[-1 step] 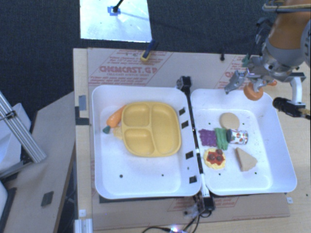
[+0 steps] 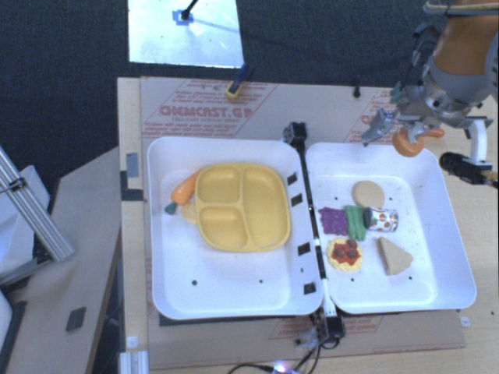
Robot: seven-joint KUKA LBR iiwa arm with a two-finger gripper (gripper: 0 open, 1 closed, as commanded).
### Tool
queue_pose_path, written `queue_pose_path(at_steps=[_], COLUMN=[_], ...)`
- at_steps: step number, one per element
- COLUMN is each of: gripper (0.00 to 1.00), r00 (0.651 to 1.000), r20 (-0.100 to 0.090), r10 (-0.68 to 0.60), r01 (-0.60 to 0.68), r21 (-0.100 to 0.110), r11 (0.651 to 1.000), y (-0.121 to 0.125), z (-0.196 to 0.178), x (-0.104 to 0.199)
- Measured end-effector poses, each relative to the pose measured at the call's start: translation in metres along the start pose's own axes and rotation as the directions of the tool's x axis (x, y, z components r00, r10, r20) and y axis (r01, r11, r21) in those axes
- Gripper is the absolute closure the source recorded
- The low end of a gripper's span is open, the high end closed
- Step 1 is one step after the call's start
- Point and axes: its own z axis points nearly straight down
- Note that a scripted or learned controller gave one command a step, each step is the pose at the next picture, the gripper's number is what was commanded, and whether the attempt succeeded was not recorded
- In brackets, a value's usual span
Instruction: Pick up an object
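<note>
White bins (image 2: 234, 306), yellow tray (image 2: 238, 206), toy food (image 2: 366, 223)

Arm (image 2: 466, 33), upper right of frame: grey metal housing with a broad orange band. Wrist section below carries grey brackets, dark fittings and a silvery gripper (image 2: 383, 125).
</note>
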Motion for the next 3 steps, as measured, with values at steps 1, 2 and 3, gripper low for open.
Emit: queue_pose_path(at_steps=[1, 2, 3], gripper=[0.00, 0.00, 0.00], r00=[1.000, 1.000, 1.000], r20=[0.000, 0.000, 0.000], r10=[0.002, 0.002, 0.001], r01=[-0.002, -0.002, -0.001], r21=[0.004, 0.006, 0.004], r11=[1.000, 1.000, 1.000], y=[0.007, 0.006, 0.002], z=[0.056, 0.118, 0.162], x=[-0.006, -0.009, -0.004])
